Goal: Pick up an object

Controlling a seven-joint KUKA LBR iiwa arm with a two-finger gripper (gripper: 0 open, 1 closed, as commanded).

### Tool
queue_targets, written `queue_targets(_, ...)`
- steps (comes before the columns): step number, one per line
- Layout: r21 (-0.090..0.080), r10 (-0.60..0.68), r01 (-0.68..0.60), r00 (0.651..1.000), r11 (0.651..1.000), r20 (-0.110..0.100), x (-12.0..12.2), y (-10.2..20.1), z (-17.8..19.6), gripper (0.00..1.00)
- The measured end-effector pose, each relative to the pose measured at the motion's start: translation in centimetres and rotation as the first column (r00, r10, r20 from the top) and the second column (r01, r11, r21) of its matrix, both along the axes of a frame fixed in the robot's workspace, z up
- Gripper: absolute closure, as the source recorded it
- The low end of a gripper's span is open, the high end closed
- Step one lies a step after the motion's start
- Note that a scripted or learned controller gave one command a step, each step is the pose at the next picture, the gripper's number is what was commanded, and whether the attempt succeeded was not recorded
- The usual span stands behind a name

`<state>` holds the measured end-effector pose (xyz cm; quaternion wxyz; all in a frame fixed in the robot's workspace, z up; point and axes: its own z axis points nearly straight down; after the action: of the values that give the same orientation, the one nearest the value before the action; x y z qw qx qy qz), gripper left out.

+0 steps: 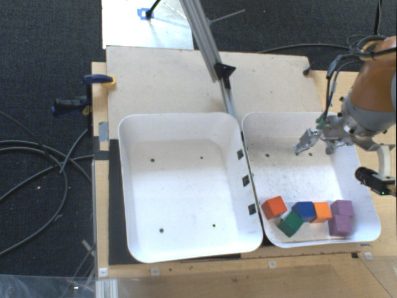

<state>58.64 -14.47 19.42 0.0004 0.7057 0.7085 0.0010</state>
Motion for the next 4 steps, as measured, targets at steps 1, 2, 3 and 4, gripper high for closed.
queue_targets(1,-0.002,0.003,-0.003,1.0,1.0,0.004,2.6,-0.2,2.5,0.0)
queue_targets(2,-0.004,0.002,-0.002,1.0,1.0,0.01,3.4,-1.0,10.5,0.0)
queue_targets(3,0.003,0.007,-0.007,1.0,1.0,-0.006,-0.8,6.6,6.4,0.0)
queue_targets(4,0.001,-0.004,0.004,1.0,1.0,-0.012,-8.2,6.2,-1.4,0.0)
